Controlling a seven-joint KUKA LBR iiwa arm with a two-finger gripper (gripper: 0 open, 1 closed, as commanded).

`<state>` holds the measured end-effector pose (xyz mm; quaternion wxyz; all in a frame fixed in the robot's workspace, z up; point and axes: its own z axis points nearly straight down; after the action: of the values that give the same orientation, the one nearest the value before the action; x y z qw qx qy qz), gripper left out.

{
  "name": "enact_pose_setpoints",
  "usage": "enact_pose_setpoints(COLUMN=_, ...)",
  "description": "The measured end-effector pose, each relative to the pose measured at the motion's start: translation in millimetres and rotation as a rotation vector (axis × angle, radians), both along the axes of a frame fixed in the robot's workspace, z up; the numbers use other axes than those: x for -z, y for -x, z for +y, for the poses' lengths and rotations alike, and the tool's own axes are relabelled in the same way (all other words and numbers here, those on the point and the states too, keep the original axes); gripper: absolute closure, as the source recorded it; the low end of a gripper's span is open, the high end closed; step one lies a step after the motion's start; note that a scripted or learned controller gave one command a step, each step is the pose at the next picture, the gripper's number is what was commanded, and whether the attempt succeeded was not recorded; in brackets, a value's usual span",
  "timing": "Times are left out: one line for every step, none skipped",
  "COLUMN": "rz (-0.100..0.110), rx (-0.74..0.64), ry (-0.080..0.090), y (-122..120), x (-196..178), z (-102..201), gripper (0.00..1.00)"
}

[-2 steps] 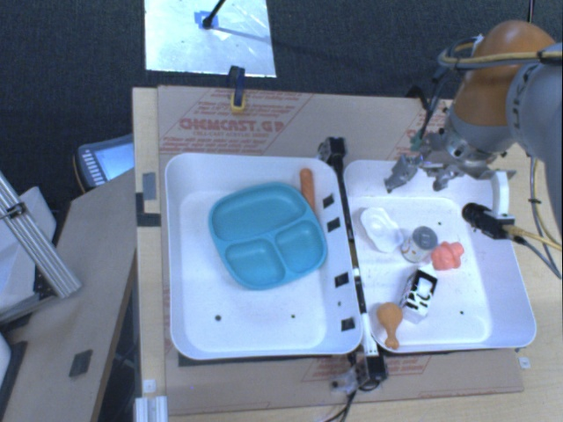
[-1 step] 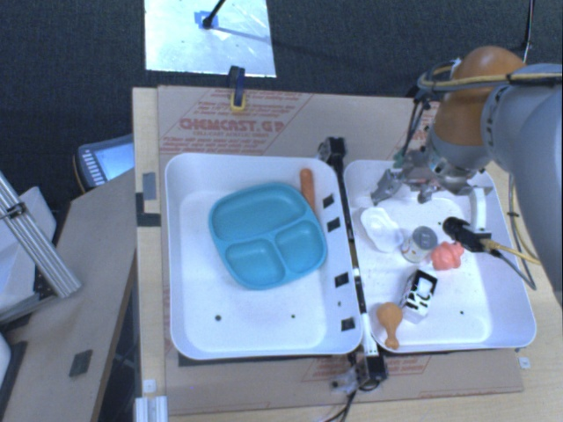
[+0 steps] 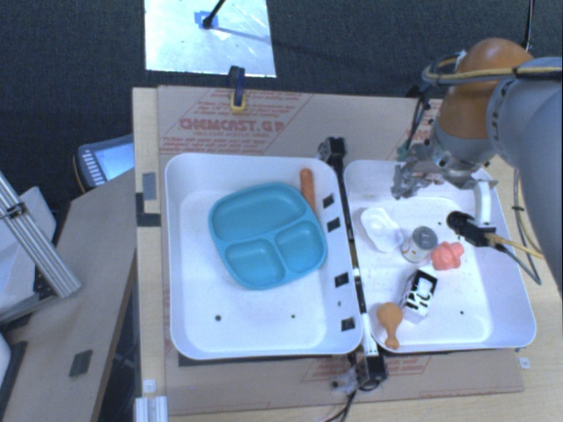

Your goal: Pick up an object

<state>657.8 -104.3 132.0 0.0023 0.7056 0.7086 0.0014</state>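
Cardboard-covered bench (image 3: 255, 117) under two white bins (image 3: 189, 323); dark carpet (image 3: 70, 51) behind

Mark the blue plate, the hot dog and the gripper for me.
Blue plate (image 3: 266, 234), camera view, centre divider.
Hot dog (image 3: 307, 188), camera view, mid-length.
Gripper (image 3: 410, 183), camera view, fingertip area over the right bin's far edge.

a: where does the camera sit?
b: above the bench (image 3: 264, 117), looking down at a slant, far enough back to take in both bins.
a: and the arm?
b: the gripper (image 3: 413, 178) enters from the right; the left bin (image 3: 189, 262) lies left of its fingers, the right bin (image 3: 501, 301) beneath them.
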Motion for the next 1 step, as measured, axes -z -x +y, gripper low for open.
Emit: enact_pose_setpoints(rz=-0.002, rx=0.000, ry=0.000, y=-2.7, x=-65.2, z=-0.1, gripper=1.00)
